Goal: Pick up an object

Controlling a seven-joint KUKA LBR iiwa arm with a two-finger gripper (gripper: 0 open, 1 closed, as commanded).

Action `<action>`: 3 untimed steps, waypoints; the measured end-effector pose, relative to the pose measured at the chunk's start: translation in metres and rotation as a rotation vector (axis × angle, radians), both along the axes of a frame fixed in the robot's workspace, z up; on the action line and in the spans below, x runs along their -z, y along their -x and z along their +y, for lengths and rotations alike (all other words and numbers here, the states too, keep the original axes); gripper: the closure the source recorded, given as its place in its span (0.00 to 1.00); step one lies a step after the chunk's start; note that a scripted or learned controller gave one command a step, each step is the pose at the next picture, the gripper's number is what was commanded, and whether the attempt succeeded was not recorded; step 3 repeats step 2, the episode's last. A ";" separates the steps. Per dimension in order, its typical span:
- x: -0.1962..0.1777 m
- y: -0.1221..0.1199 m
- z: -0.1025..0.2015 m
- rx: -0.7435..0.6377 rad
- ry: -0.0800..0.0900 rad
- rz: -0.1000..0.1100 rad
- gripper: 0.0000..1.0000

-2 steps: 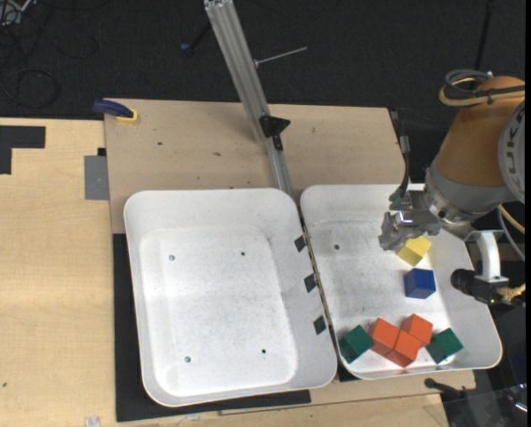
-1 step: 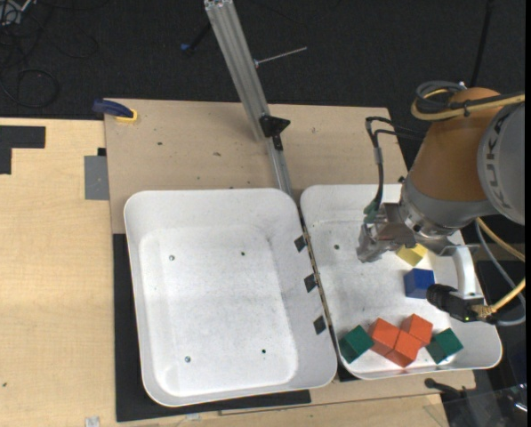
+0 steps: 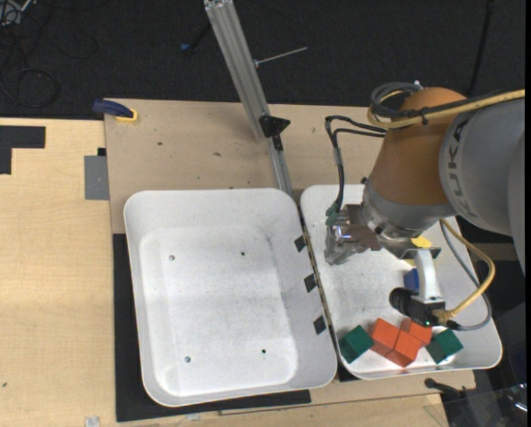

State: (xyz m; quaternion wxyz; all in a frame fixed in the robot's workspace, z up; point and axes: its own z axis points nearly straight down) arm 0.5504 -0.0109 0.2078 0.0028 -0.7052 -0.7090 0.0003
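Observation:
My gripper hangs low over the left part of the right bin, near its left wall. The bulky grey and orange wrist hides most of it. Several blocks lie at the bin's near edge: a green block, an orange block beside a second orange one, and another green block at the right. A blue and white object with a yellow piece sits further back, partly under the arm. None of these touches the gripper.
The left bin is next to the right one, with black clips along the shared edge. A slanted aluminium bar rises behind the bins. Cables loop around the wrist.

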 end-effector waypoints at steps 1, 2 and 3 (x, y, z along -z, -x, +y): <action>-0.003 0.008 0.044 0.001 0.001 0.002 1.00; -0.007 0.021 0.086 0.001 0.001 0.003 1.00; -0.007 0.021 0.086 0.001 0.001 0.003 1.00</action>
